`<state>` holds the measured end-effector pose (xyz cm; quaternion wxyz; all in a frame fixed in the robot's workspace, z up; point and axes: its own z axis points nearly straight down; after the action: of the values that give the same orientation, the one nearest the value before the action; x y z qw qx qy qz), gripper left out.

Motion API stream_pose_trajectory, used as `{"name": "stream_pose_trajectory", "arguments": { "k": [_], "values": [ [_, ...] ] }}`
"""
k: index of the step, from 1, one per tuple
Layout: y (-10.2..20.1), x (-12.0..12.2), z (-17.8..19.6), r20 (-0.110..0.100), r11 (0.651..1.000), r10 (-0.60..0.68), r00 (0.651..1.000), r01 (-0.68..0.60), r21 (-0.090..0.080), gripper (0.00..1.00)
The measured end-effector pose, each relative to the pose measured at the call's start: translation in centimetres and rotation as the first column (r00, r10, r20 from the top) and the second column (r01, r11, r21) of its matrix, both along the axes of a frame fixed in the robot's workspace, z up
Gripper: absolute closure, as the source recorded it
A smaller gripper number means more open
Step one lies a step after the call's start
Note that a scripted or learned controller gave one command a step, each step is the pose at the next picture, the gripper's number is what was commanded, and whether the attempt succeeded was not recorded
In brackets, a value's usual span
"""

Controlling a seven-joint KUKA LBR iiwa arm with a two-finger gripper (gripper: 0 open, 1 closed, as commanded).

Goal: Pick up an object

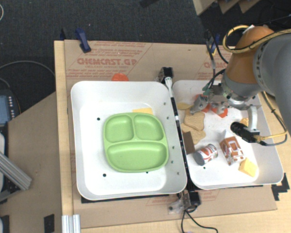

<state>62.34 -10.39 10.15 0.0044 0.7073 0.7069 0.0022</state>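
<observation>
The jaws (209,103), whose state I cannot tell, sit low in the right bin (269,176), with a tan cracker (194,122) just below-left of them.

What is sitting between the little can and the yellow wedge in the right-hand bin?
In the camera view, a small orange-and-white carton lies between the can and the yellow wedge, on the white floor of the right bin.

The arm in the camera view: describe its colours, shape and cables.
The thick, rounded grey KUKA arm has an orange band above the wrist. Yellowish cables loop beside that band, and another runs along the right-hand white bin. The gripper end looks dark metallic, with small red parts.
</observation>
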Motion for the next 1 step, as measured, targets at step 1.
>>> {"name": "stream_pose_trajectory", "arguments": {
  "k": [1],
  "values": [
    [-0.89, 2.01, -0.67, -0.031, 1.0, -0.006, 1.0, 0.006, -0.011, 0.0]
  ]
}}
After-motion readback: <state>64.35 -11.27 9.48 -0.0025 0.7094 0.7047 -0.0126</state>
